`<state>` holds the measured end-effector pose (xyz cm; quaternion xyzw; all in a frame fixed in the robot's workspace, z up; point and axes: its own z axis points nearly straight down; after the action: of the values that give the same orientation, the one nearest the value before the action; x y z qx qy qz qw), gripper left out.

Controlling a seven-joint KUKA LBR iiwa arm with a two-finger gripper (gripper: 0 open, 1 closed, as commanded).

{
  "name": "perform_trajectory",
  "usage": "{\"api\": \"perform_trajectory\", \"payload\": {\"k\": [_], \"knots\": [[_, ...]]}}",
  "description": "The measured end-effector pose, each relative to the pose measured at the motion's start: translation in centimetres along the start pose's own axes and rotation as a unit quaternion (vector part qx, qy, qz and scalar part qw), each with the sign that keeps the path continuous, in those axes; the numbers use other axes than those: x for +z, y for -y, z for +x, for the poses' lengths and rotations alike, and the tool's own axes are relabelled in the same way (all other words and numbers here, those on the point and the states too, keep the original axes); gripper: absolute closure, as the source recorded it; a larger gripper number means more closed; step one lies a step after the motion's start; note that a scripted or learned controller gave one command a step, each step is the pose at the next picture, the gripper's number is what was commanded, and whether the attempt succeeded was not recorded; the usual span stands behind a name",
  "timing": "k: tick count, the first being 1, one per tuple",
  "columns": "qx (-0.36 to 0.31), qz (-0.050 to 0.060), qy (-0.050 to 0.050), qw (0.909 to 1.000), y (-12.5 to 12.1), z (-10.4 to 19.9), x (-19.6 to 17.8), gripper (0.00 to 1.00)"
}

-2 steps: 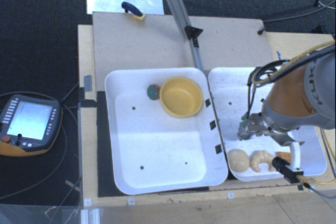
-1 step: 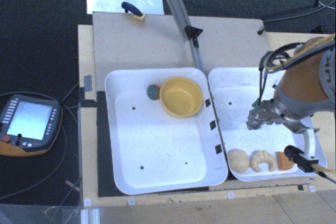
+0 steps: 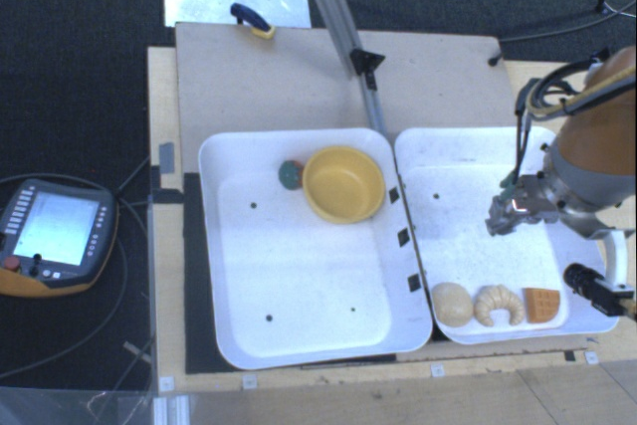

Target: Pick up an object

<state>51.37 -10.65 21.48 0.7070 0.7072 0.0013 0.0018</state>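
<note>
White bins [image 3: 299, 333] number two, holding five objects; tool [image 3: 510, 214] state I cannot tell.

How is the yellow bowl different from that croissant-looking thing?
The yellow bowl sits in the left bin, near its far edge; the croissant lies in the right bin, at its near edge. The bowl is larger, round and bright yellow; the croissant is small, curved and pale tan.
</note>
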Motion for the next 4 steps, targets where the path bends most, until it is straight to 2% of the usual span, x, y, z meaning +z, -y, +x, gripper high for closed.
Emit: {"api": "perform_trajectory", "payload": {"k": [1,2,4], "knots": [[0.0,0.001,0.0,1.0,-0.1,0.0,-3.0,1.0],[-0.002,0.002,-0.001,1.0,-1.6,5.1,-1.8,1.0],[-0.002,0.002,-0.001,1.0,-4.9,14.6,-3.5,1.0]]}}
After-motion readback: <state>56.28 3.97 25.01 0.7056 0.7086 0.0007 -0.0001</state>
